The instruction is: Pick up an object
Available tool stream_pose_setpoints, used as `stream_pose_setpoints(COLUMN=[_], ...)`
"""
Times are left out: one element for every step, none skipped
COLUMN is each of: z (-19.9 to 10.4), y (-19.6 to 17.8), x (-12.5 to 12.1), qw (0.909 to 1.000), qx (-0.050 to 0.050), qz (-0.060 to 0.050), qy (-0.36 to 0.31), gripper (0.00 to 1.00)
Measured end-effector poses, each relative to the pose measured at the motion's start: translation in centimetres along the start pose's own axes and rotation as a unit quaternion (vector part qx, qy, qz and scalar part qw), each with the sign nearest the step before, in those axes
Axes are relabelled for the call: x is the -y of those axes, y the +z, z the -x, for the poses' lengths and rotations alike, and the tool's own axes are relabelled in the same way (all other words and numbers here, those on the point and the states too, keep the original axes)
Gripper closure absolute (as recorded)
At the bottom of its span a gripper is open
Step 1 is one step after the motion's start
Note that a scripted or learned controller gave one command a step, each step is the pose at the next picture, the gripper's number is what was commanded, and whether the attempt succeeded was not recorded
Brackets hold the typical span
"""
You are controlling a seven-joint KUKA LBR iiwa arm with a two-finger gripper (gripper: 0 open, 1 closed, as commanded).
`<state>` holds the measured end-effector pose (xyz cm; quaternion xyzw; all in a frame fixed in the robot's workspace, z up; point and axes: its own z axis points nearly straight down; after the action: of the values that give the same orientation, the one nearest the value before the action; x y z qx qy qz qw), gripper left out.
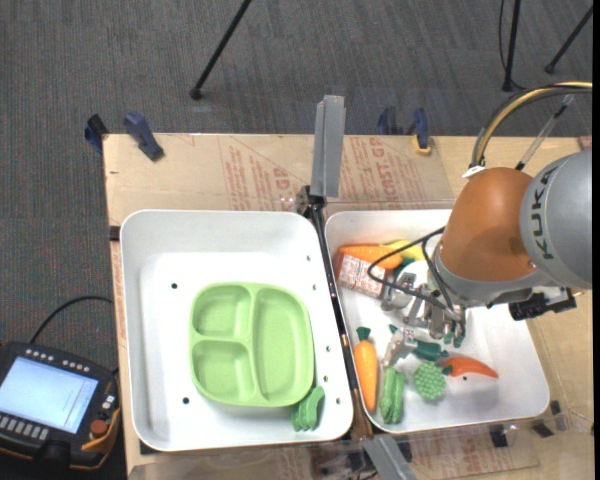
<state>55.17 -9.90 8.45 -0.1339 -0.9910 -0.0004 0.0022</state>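
On the tabletop, the left white bin (140, 268) holds a light-green divided plastic plate (251, 344) and a green toy pod (309, 408). The pincer (412, 340) hangs over the right white bin (515, 388), its grip impossible to tell, above an orange toy carrot (366, 365), green toy vegetables (410, 386) and a red-orange toy pepper (467, 367).

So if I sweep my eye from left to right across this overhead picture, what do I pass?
Black handheld controller with a screen → light green divided plastic plate → small dark green toy vegetable → orange toy carrot → gripper → grey arm with orange band.
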Motion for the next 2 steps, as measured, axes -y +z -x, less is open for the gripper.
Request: stream_pose_setpoints(z=[7.6,8.0], y=[-1.3,-0.1], x=[-3.7,-2.9], qw=[0.9999,0.9990], qx=[0.001,0.000], qz=[0.000,0.000], qy=[-0.011,0.045], gripper=[0.00,0.00])
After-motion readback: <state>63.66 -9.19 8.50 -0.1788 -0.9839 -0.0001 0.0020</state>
